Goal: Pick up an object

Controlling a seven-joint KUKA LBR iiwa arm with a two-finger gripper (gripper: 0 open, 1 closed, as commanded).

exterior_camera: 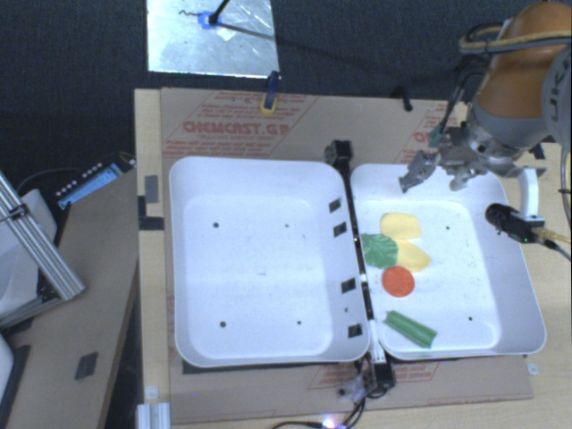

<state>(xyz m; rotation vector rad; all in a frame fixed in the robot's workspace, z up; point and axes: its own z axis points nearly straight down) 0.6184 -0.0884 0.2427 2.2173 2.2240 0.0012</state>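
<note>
Above right bin's (514, 329) far rim, metal hand (435, 177) spread, ungrasping, smooth orange disc (399, 281) below

You can read red print on the cardboard sheet (234, 120) under the bins: on the far left it seems to say "CHEMCAST GP". The red print elsewhere on it is too small to read.
</note>
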